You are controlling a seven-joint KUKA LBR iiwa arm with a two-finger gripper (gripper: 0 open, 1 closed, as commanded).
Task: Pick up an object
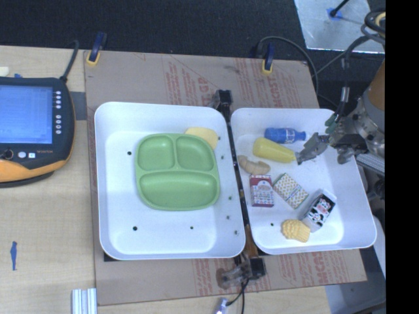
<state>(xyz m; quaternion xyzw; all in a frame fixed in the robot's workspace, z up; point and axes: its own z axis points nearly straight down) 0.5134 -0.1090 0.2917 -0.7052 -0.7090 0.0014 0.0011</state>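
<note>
2 shallow white bins sit side by side on the bench. The left bin [118, 227] holds 1 green divided plate [177, 172] and 1 pale yellow piece [203, 136] tucked at the plate's far edge. The right bin [353, 231] holds 7 small things: 1 blue bottle [284, 135], 1 yellow banana-like piece [273, 150], 1 tan peanut-shaped piece [253, 165], 1 red carton [261, 191], 1 patterned packet [290, 190], 1 black-and-white carton [319, 210] and 1 yellow corn-like toy [295, 230].

The gripper [313, 149] hangs over the right bin's far right part, fingers spread apart with nothing between them. Its tips are just right of the banana-like piece and near the blue bottle; the patterned packet and black-and-white carton lie nearer the camera. 1 tablet [29, 126] rests left of the bins.
</note>
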